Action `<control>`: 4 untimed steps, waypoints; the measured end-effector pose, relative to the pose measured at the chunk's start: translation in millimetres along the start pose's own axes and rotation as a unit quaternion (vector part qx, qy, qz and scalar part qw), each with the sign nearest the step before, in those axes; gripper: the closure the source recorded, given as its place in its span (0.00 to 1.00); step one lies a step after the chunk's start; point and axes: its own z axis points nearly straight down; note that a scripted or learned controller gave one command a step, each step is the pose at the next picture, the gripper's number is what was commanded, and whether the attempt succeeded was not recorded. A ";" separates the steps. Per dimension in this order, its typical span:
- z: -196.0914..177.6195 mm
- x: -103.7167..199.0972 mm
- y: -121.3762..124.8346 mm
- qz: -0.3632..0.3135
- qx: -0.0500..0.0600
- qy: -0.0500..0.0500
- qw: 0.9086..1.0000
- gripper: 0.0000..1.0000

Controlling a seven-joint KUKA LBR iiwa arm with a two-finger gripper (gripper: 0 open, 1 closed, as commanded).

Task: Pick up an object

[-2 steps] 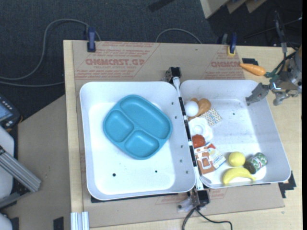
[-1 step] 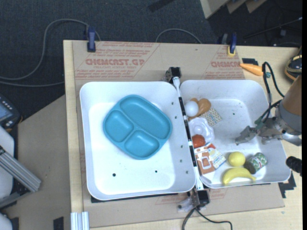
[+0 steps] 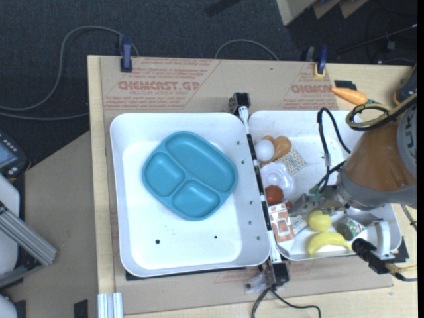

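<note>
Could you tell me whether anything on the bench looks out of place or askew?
A carrot lies on the bench outside the right bin, beyond its far rim, while the other food sits inside. The blue divided plate rests skewed in the left bin.

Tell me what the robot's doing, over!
End effector low in right bin, fingers unclear. Nothing seen held. Lemon, banana beside it. Blue plate left bin.

1. We count two white bins: the left bin (image 3: 129, 197) and the right bin (image 3: 301, 123).
2. One blue divided plate (image 3: 190, 175), three compartments.
3. One white egg (image 3: 265, 150); one brown egg (image 3: 281, 146).
4. One banana (image 3: 326, 243); one lemon (image 3: 319, 221).
5. One red tomato (image 3: 273, 194).
6. One carrot (image 3: 349, 95), on the worktop (image 3: 172, 85).
7. Two blue clamps, (image 3: 125, 53) and (image 3: 320, 60).
</note>
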 end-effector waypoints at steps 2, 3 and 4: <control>-11.0 -39.4 0.1 0.001 -0.002 -0.002 1.000 1.00; -83.5 22.7 116.6 -0.005 -0.007 0.000 1.000 1.00; -1.9 22.4 106.6 0.001 -0.002 -0.001 1.000 1.00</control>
